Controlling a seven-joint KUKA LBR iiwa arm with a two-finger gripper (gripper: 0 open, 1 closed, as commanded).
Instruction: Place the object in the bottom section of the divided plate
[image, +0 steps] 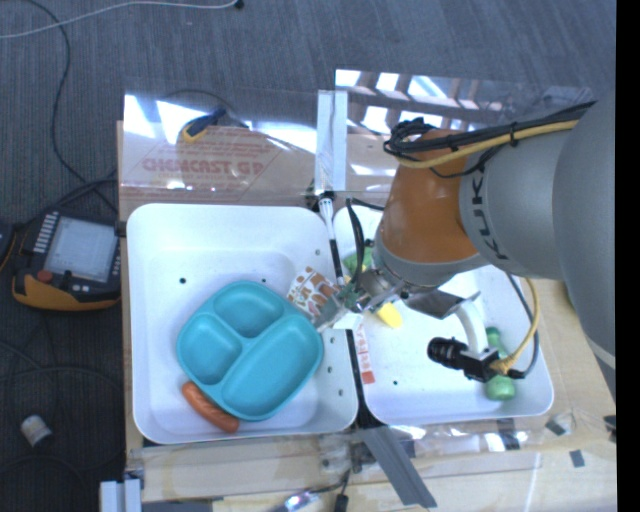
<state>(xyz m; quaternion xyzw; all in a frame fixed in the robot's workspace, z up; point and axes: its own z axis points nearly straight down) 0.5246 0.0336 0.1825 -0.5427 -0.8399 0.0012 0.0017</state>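
While the grey-and-orange arm (440, 220) leans in over the wall between the two white bins, we see its jaws set low at that wall, amid a clutter of small things, and we cannot tell whether they are open, closed or gripping anything. The teal divided plate (250, 350) lies in the left bin (160, 250), its large bottom section (268, 375) showing bare teal. A brown-patterned packet (312, 290) lies just beside the jaws, near the plate's upper right rim. A yellow piece (390, 317) sits just to their right in the right bin (420, 395). An orange sausage (210, 405) lies against the plate's lower left rim, and a green piece (500, 388) rests near the right bin's lower corner. We judge the task to be at the pick-up step: nothing rests in the plate yet, and the object is probably the packet or the yellow piece, though we cannot say which. The next move calls for a firm grip, a lift clear of the plate's rim, a short carry over the bottom section and a low release.
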